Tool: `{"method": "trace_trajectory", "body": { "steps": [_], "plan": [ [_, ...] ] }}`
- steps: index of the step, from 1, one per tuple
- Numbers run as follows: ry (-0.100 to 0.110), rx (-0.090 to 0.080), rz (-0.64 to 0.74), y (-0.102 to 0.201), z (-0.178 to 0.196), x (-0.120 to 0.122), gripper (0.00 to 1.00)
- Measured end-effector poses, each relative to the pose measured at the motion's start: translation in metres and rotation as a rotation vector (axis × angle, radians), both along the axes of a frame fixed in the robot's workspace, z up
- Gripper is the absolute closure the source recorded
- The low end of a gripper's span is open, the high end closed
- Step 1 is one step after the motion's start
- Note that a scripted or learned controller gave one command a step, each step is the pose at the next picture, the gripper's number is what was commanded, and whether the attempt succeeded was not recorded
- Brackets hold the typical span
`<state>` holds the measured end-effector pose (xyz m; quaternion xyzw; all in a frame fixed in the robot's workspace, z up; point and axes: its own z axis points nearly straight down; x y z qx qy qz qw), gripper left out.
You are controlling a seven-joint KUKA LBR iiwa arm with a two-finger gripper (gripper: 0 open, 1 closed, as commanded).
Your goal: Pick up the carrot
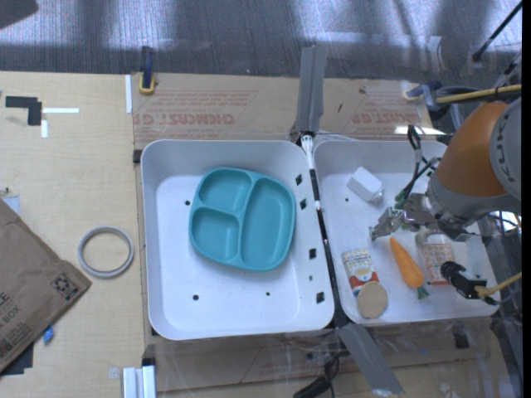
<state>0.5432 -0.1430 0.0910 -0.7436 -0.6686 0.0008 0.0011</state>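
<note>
The orange carrot [406, 263] lies in the right bin [336, 214], pointing from upper left to lower right, with a green stub at its lower end. My gripper [388, 223] hangs just above and to the left of the carrot's upper tip, reaching in from the arm's orange band [474, 156]. Nothing shows in the gripper, and the carrot rests on the bin floor.
In the right bin a white block [365, 182] lies at the back. A small carton [358, 268] and a round tan item [372, 299] lie left of the carrot, and a labelled packet [436, 257] lies to its right. The left bin [166, 222] holds a teal divided plate [244, 219]. A tape ring [105, 249] lies on the bench.
</note>
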Motion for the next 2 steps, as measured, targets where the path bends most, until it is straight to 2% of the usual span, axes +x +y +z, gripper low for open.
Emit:
{"method": "trace_trajectory", "body": {
  "steps": [1,2],
  "plan": [
    [0.000,-0.001,-0.004,-0.001,0.009,0.000,1.00],
    [-0.001,-0.002,-0.059,0.075,0.131,0.046,1.00]
  ]
}}
